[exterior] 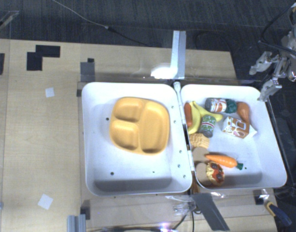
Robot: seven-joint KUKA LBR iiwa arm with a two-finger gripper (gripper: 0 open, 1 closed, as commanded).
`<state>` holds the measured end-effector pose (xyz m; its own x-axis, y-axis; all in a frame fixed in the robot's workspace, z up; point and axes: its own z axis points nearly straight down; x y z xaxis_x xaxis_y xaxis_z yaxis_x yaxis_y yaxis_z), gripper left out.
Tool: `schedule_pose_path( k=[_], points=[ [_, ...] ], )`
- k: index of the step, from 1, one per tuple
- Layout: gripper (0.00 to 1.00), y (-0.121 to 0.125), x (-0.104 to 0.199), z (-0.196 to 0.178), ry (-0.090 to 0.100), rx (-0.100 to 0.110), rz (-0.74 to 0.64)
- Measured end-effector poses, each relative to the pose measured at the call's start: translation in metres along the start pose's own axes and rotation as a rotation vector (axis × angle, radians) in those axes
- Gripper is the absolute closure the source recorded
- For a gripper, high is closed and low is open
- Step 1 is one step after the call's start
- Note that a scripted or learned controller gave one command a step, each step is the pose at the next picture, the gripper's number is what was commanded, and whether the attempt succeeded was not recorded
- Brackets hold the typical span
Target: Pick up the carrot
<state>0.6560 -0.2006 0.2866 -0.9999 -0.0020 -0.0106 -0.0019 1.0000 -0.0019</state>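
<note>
The orange carrot (221,160) with a small green tip lies flat on the floor of the right bin (275,173), near its front, pointing left to right. My gripper (263,79) hangs beyond the bin's far right corner, well away from the carrot and above the bench edge. Its two fingers stand spread apart with nothing between them.
Around the carrot lie a banana (201,116), two cans (216,105), a drumstick (243,111), a small carton (236,127), a waffle (200,140) and a round pastry (211,173) just in front of it. The left bin (94,178) holds a yellow divided plate (139,124).
</note>
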Motion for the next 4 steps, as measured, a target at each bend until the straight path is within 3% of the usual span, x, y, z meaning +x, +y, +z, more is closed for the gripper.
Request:
schedule_pose_path(
  k=[1, 2, 3, 4],
  points=[
    [0.0, 0.014, 0.063, 0.129, 0.012, -0.004, -0.067],
    [0.0, 0.084, 0.089, 0.194, 0.005, -0.003, -0.125],
    [0.0, 0.089, 0.156, 0.194, -0.009, 0.0, 0.068],
    [0.0, -0.007, 0.166, 0.195, -0.009, 0.006, -0.164]
  ],
)
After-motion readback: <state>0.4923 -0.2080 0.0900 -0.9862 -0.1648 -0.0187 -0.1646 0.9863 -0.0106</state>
